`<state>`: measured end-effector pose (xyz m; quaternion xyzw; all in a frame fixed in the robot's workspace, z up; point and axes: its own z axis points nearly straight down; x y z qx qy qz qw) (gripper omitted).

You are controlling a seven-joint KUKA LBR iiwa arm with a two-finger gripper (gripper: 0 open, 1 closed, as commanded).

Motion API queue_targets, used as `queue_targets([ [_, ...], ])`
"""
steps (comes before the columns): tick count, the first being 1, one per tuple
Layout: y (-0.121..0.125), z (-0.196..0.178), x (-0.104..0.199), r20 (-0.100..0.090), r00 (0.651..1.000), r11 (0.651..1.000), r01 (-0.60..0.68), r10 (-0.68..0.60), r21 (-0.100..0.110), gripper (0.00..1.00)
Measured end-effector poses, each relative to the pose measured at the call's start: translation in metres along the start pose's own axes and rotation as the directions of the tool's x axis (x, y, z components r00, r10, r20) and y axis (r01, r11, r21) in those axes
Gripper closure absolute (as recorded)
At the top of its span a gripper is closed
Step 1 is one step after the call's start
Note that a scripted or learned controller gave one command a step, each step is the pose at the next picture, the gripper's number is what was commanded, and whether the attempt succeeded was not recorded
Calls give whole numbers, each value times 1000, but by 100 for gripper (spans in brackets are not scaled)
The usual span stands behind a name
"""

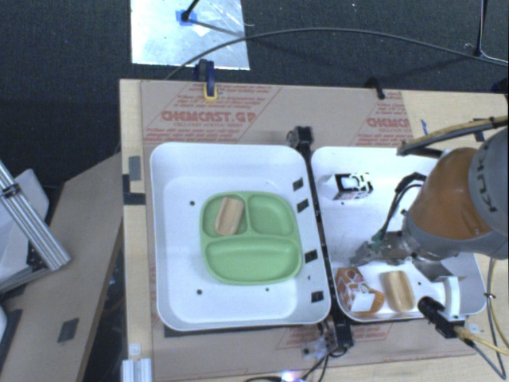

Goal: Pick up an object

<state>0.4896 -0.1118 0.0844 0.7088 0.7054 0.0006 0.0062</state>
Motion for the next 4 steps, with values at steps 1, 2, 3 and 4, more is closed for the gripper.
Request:
queue_targets([
  [1,0,-11,3,-6,1000,1000,3,-3,5,100],
  [2,4,-68,-8,-6,1000,1000,5,-5,3,100],
  [3,14,-115,-11,-6,1000,1000,9,-9,3,100],
  [4,23,-166,-20,-6,1000,1000,9,-9,2,100],
])
